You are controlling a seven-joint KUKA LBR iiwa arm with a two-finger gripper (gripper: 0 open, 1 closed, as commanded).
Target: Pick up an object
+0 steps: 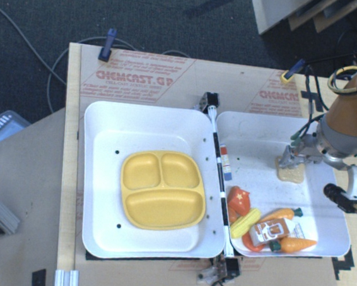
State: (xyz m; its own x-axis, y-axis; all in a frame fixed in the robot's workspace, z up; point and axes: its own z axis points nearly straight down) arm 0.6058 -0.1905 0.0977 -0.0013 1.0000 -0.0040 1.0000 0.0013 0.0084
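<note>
Nearest, in the front corner of the right bin [338, 248]: a heap of toy food, all touching or overlapping. An orange carrot [296, 245] lying along the front rim, beside it a small red-and-white packet [269, 231], a second orange piece [283, 214] just behind, a yellow banana-like piece [245, 222] on the left of the heap, a red pepper-like piece [239, 199] next to the divider.

Left bin [94, 225]: a yellow three-compartment tray [163, 189] flat near its middle, well apart from the heap.

Along the rim between the two bins, a thin white stick with red and blue marks [224, 163].

Farther back in the right bin, a pale tan block [292, 175] alone on the white floor, well apart from the heap — the object closest to the tool. Directly over its back edge, touching or nearly so, the gripper [290, 158]. Open or closed: cannot tell from this angle. Cannot tell either whether the block is gripped.

Behind and to the right, the arm [346, 119] with its orange band, leaning in over the bin's far right side.

Farthest back — a brown board with red print [141, 78] under both bins, and two blue clamps [106, 44] on its rear edge.
</note>
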